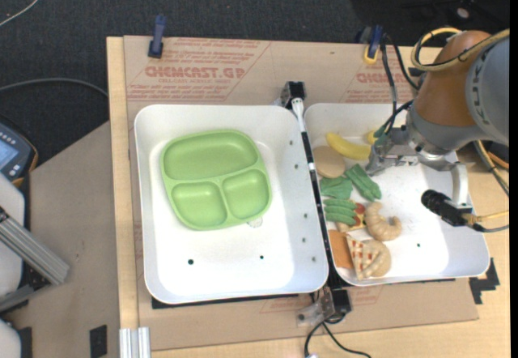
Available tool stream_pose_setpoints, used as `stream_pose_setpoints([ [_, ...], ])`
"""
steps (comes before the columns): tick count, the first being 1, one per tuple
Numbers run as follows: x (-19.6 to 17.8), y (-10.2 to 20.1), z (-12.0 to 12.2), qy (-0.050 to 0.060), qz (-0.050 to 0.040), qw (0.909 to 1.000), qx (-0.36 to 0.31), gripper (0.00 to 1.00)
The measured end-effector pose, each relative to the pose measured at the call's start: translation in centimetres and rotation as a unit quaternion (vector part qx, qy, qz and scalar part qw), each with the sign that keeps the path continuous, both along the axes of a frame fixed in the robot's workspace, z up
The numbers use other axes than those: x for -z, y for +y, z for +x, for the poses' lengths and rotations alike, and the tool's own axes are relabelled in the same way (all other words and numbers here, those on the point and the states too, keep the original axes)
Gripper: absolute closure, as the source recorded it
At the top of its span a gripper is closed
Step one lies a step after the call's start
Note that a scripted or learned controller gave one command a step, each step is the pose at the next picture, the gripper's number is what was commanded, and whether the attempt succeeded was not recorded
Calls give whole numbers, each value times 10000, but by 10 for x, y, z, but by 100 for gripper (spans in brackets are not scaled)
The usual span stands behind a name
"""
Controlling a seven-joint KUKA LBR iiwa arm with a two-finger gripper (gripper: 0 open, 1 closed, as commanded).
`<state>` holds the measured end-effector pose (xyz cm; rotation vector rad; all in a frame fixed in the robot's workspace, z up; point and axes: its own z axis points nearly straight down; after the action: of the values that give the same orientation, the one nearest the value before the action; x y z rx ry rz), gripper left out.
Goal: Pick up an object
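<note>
The hand [387,155] hangs low in the right bin [453,255]; whether it is spread or pressed together cannot be told. Just beside it lie a banana [348,146] and a green pepper [363,183], touching neighbours. Farther off sit a croissant [383,223] and pizza slice [368,255]. Such crowding could make a grasp slip or catch two things.

Pincer [379,155] over toy food [356,210] in right bin [437,259]
</note>
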<state>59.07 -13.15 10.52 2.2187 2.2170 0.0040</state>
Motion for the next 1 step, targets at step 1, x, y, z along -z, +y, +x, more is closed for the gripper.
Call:
stream_pose_setpoints([
  [1,-84,68,-60,13,31,10000,-34,100],
])
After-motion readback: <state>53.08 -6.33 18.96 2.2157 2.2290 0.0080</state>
